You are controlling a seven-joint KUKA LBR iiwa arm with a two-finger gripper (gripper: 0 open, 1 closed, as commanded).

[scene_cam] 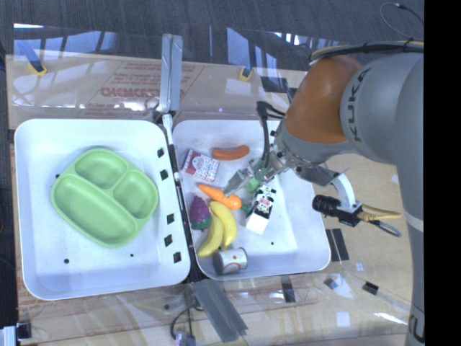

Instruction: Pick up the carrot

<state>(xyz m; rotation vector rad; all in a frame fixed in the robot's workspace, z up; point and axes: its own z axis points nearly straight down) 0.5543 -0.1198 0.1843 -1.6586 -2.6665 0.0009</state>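
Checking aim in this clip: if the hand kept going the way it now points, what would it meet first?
Most likely the carrot. The hand points down and left toward it, just short of its orange tip. Depth is unclear from this slant, so it could pass above and reach the banana.

On my feed the left bin point(36, 265) holds a green divided plate point(104, 195) lying flat. In the right bin point(306, 254) I see a sausage point(230, 151) near the far wall, a small red-and-white packet point(202, 166) just left of it, a purple item point(199, 213) touching a banana point(220, 227), a can point(229, 260) on its side near the front wall, and a black-and-white milk carton point(261, 209).
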